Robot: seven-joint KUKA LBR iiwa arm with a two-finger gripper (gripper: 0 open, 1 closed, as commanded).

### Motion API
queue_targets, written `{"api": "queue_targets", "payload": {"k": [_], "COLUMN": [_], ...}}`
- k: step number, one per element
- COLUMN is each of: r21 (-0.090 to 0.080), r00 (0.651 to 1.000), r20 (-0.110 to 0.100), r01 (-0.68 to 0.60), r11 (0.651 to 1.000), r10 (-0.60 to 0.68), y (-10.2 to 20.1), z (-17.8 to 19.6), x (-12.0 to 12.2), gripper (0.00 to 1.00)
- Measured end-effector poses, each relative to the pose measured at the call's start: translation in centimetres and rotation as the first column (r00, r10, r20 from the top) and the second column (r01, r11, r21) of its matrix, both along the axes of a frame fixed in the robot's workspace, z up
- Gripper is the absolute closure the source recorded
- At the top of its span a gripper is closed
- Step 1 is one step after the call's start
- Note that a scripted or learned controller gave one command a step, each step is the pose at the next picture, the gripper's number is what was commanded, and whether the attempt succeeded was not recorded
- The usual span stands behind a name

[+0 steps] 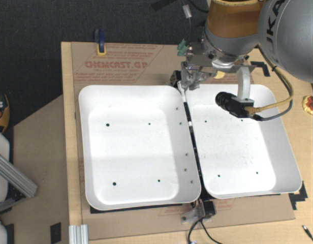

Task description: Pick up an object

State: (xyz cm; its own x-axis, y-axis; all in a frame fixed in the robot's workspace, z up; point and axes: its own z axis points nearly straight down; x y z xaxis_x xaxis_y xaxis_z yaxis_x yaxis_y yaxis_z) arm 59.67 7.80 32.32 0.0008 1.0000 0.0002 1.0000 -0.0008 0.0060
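Looking down, you are seeing a brown board (121,60) that is carrying two bins side by side, their inner rims touching. The left bin (131,151) and the right bin (243,161) are both showing plain white floors with a few small dark dots. The arm (232,19) is reaching in from the right and is hanging over the far end of the right bin. The gripper (186,84) is pointing down at the far rim, just where the two bins are meeting. You cannot tell whether it is spread or pressed together, or whether it is pinching anything. Where the object is, you also cannot tell. A blue clamp (100,40) is sitting on the board's far left edge. A small dark piece (175,78) is lying just beside the gripper.
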Motion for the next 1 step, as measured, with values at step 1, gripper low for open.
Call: {"api": "queue_targets", "payload": {"k": [1], "r21": [0.003], "r00": [1.000], "r20": [-0.015], "r01": [-0.013], "r11": [1.000], "r10": [0.014], "y": [11.61], "z": [-5.75], "x": [-3.68], "gripper": [1.00]}}
